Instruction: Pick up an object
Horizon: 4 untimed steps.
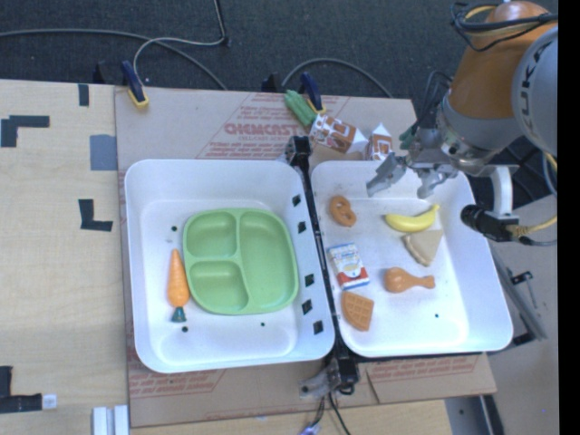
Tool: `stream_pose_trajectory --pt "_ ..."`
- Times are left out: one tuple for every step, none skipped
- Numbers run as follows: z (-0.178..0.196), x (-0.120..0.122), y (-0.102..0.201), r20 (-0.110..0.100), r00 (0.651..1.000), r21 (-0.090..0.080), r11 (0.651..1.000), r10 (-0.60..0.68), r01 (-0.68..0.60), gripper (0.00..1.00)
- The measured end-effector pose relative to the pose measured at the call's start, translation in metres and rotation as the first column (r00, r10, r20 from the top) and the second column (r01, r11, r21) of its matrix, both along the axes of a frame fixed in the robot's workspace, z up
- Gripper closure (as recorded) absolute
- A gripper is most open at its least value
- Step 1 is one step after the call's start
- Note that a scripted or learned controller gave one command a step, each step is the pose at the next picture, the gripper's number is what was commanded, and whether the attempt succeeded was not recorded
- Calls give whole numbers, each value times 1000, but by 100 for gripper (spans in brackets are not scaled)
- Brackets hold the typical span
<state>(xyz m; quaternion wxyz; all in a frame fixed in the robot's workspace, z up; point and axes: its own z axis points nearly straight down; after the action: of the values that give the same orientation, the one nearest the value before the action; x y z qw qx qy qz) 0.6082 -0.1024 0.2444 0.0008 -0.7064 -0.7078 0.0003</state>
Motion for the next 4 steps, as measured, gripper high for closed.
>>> stream_pose_trajectory --pt "-61 33 28 -1 1000 -1 1000 0 0 0" --pt "-158 33 4 2 1000 -1 1000 0 0 0" --pt "-159 61 6 3 1000 -1 1000 0 0 0" --pt "-159 60 8 2 1000 -1 1000 -1 1 0"
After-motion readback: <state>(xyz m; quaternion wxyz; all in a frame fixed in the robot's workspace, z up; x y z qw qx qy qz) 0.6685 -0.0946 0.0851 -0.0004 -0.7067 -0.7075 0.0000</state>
